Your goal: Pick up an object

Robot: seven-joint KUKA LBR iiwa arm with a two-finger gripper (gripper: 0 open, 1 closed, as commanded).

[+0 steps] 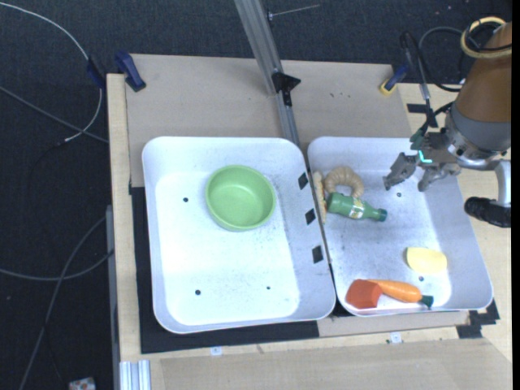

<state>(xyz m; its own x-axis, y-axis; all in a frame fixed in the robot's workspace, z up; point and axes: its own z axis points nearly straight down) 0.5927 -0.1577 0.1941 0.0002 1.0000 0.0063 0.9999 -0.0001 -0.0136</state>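
While the hand (pixel 413 174) hovers spread and empty at right, a descent could clip the green bottle (pixel 354 210) against the pretzel (pixel 340 180).

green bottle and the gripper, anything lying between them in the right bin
Nothing: in the camera view, bare white bin floor runs from the green bottle up to the gripper.

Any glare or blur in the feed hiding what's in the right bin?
Camera view: even light, soft shadows, no strong glare on the right bin; green bottle, carrot and yellow piece read clearly; gripper slightly soft.
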